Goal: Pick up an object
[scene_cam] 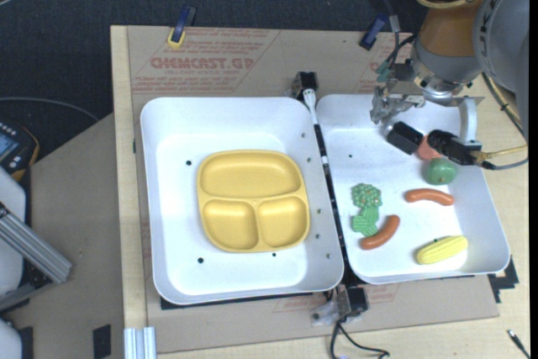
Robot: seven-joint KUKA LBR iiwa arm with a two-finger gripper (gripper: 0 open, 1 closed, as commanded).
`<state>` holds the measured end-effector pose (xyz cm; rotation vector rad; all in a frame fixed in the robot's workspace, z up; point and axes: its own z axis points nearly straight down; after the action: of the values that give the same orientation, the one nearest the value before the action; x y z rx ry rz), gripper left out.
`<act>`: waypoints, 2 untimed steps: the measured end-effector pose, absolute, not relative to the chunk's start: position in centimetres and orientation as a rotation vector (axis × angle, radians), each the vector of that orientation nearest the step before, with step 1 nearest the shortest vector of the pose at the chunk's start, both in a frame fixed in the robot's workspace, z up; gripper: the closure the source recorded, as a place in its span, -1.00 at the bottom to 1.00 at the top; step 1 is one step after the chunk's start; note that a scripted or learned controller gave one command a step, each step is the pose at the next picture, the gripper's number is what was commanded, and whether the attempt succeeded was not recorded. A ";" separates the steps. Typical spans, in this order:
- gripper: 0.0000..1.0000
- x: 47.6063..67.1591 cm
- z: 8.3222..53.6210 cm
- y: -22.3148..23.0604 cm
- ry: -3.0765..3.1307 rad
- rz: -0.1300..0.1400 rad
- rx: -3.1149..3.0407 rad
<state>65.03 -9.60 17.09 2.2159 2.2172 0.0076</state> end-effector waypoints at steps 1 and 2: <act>1.00 65.2 22.5 -9.6 2.218 0.006 2.216; 1.00 62.0 23.6 -5.2 2.229 0.000 2.219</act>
<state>62.00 -5.17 23.63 2.2191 2.2286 0.0001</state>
